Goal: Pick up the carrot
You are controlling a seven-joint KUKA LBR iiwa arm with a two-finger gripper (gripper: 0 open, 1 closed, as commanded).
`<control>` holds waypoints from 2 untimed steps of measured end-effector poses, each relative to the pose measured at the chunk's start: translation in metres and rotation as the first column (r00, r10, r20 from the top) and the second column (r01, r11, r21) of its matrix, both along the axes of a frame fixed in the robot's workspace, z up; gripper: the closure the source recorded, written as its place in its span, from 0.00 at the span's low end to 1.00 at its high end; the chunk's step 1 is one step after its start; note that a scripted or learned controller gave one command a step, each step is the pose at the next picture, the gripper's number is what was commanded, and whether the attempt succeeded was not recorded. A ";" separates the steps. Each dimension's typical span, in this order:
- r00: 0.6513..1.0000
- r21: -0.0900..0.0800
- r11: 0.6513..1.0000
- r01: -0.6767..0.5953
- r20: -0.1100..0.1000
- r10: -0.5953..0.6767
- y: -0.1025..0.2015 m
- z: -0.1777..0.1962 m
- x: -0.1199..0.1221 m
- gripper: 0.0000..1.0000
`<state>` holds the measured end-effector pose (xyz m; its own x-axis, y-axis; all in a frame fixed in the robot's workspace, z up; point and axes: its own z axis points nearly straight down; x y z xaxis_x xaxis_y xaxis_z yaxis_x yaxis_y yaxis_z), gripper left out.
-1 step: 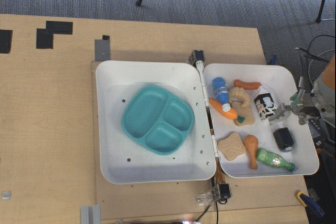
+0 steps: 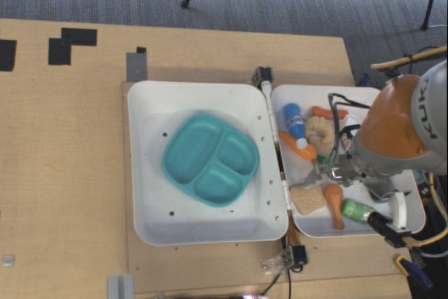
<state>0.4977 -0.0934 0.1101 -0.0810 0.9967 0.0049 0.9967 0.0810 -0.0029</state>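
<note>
The carrot (image 2: 295,144), a long orange piece, lies slanted along the left side of the right bin (image 2: 414,222), just below a blue bottle (image 2: 293,120). My gripper (image 2: 331,169) hangs low over the middle of that bin, to the right of the carrot's lower end and apart from it. Directly under the gripper lie a second orange, club-shaped piece (image 2: 334,202) and a tan slice of bread (image 2: 309,198). The arm's orange band and grey wrist (image 2: 393,129) cover the bin's right half.
The left bin (image 2: 150,220) holds a teal divided plate (image 2: 211,159). In the right bin there are also a pale ridged toy (image 2: 320,131), a small orange-red piece (image 2: 323,111) at the back and a green bottle (image 2: 358,210) at the front. Cables trail by the arm.
</note>
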 end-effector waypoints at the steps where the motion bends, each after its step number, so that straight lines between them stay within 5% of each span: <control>1: 0.971 -0.003 0.971 0.237 0.002 -0.237 -0.003 -0.022 0.076 0.00; 2: 0.884 -0.043 0.891 0.452 -0.110 -0.454 0.003 -0.026 0.100 0.00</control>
<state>0.5973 -0.0900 0.0844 0.3794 0.9248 -0.0292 0.9177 -0.3802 -0.1155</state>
